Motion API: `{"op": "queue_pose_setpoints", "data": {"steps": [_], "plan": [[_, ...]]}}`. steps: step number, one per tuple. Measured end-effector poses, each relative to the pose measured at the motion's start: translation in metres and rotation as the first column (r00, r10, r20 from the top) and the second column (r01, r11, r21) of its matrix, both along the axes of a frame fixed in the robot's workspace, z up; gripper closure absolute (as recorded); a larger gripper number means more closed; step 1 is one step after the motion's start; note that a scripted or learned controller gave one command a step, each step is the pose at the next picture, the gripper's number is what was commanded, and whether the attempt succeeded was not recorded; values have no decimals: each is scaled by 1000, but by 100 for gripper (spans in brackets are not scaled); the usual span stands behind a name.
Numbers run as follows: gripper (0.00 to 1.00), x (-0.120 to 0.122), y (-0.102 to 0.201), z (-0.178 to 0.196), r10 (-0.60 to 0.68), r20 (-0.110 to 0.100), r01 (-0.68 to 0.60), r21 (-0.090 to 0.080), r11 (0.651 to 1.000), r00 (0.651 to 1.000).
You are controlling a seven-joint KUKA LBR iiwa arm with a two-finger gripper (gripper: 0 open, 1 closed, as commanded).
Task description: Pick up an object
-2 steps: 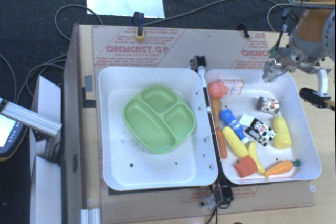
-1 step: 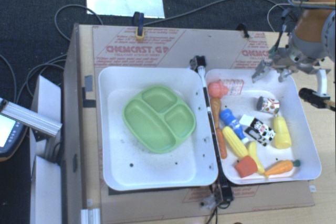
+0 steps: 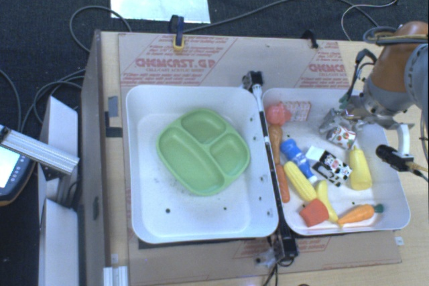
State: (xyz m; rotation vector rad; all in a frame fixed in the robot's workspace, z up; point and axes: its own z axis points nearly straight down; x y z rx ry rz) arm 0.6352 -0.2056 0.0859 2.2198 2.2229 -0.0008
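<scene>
The right bin (image 3: 395, 207) holds several toys. Among them are a blue bottle (image 3: 293, 149), a yellow corn cob (image 3: 299, 181), a red block (image 3: 314, 212), a carrot (image 3: 357, 213), a yellow fruit (image 3: 360, 169), a black-and-white piece (image 3: 334, 167) and a small white can with red marks (image 3: 343, 138). A pink-red toy (image 3: 276, 114) lies at the bin's far left corner. My gripper (image 3: 335, 121) hangs low over the far right part of this bin, just above the white can. Nothing shows as held in it.
The left bin (image 3: 144, 211) carries a green divided plate (image 3: 203, 151). A black clamp (image 3: 253, 81) sits on the divider between the bins. The grey and orange arm (image 3: 395, 77) comes in over the right bin's far right corner. Cables run behind the bench.
</scene>
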Motion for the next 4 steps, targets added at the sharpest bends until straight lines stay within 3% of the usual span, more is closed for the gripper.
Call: {"op": "queue_pose_setpoints", "data": {"steps": [1,2,3,4], "plan": [[0,-38,-1,30,0,3,0,-1,1000,1000],[0,-83,-1,-1,-1,1,1,0,1000,1000],[100,-82,-1,9,0,4,0,0,1000,1000],[100,-22,45,0,3,4,-3,0,1000,1000]]}}
